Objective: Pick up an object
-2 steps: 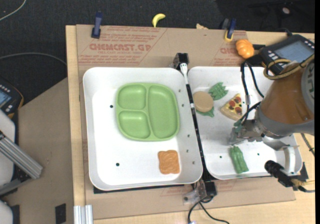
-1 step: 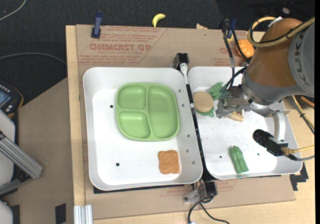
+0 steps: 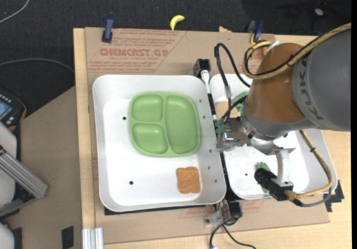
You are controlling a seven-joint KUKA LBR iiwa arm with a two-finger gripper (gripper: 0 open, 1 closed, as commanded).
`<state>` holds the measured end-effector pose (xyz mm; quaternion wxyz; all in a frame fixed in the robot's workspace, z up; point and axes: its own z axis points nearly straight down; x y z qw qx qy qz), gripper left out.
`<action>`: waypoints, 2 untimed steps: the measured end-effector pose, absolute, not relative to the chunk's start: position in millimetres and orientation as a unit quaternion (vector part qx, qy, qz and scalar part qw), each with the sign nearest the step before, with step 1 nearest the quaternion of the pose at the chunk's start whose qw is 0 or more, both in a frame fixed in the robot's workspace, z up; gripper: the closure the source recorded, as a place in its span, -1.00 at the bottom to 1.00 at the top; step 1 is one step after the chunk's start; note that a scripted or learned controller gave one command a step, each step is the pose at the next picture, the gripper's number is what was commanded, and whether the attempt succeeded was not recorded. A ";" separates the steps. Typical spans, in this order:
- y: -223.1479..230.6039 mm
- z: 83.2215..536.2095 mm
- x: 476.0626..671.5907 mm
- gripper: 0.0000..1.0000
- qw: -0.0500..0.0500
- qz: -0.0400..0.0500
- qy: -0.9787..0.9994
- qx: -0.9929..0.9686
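Observation:
A green divided plate (image 3: 165,123) lies in the middle of the left bin (image 3: 111,147). A brown waffle-like piece (image 3: 188,180) sits near that bin's front right corner. My arm, with its orange band (image 3: 276,83), hangs over the right bin (image 3: 245,186) and covers most of it. The gripper (image 3: 227,137) points down at that bin's left edge, mostly hidden under the wrist. A white rounded object (image 3: 219,87) lies at the back of the right bin. Small green bits peek out beside the arm (image 3: 262,167).
Both bins rest on a cardboard sheet (image 3: 139,53) held by blue clamps (image 3: 108,27). Black cables (image 3: 226,58) loop by the arm. A yellow banana-shaped item (image 3: 177,20) lies beyond the bench's far edge. Metal framing stands at the left.

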<state>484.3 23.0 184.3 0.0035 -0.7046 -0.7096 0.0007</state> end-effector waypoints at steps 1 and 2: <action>16.9 309.3 480.8 1.00 -0.005 -0.006 -0.708 -0.706; 112.2 388.5 479.9 1.00 -0.002 -0.006 -0.711 -0.703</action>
